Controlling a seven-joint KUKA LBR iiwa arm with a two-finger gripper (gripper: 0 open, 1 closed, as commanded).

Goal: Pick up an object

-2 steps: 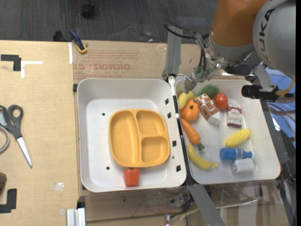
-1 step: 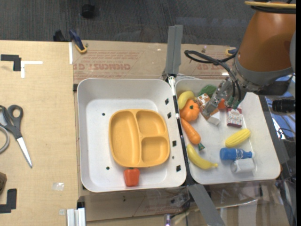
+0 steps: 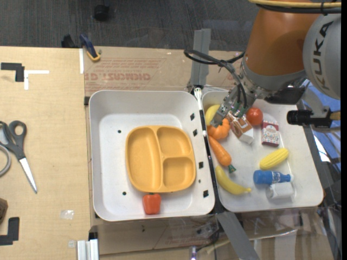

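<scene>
My gripper (image 3: 230, 111) hangs low over the upper left part of the right bin (image 3: 303, 199), under the orange wrist band. Its tip is right above a small orange fruit (image 3: 219, 130) and next to a brown and white box (image 3: 242, 129). A yellow fruit (image 3: 212, 114) lies just to its left and a red tomato (image 3: 254, 116) just to its right. Lower in the bin lie a carrot (image 3: 221, 151), a banana (image 3: 232, 182), a yellow corn cob (image 3: 274, 157), a red and white carton (image 3: 270, 134) and a blue bottle (image 3: 271, 177). I see nothing lifted.
The left bin (image 3: 103, 145) holds a yellow divided plate (image 3: 160, 158) and a red pepper (image 3: 152, 203) near its front wall. Scissors (image 3: 20, 150) lie on the wooden bench at far left. The arm's bulk covers the right bin's back edge.
</scene>
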